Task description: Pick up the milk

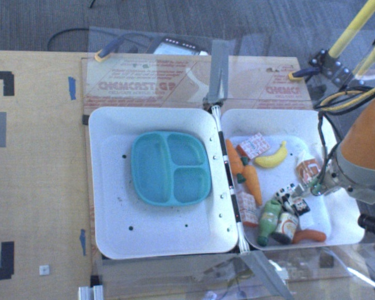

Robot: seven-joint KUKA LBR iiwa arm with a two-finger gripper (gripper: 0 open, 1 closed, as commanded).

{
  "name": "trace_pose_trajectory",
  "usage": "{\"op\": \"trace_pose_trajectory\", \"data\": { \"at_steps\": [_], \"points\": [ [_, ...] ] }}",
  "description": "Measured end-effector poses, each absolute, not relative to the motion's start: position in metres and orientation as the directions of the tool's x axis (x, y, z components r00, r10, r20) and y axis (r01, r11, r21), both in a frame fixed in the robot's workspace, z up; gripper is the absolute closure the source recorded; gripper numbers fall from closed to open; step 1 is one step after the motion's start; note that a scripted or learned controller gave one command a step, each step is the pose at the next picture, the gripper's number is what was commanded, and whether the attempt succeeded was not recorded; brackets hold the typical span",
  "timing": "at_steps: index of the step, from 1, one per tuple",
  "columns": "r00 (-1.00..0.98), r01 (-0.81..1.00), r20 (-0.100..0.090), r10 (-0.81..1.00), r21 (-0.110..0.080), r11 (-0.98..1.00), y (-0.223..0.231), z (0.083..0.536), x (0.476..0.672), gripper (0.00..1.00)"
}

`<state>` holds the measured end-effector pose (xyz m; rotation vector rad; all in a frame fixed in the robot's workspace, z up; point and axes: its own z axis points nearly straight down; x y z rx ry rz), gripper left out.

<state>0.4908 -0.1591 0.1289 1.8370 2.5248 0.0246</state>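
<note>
- Bins: I see two white ones; left bin holds one teal divided plate.
- Right bin holds two carrots, one banana, one green bottle, and the milk, black-and-white, low centre.
- Gripper sits just over the milk; I cannot tell the jaw opening or any hold.

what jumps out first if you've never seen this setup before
The big turquoise divided plate sits alone in the middle of the left bin. The right bin is crowded: a yellow banana near the top, carrots along its left wall, and a green bottle at the bottom. The grey arm with its orange band comes in from the right, with the gripper down among the clutter.
</note>
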Motion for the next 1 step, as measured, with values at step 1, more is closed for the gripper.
{"op": "trace_pose_trajectory", "data": {
  "at_steps": [1],
  "points": [
    [-0.453, 0.891, 0.002, 0.891, -0.003, 0.453, -0.1068, 0.1878, 0.4794, 1.00]
  ]
}}
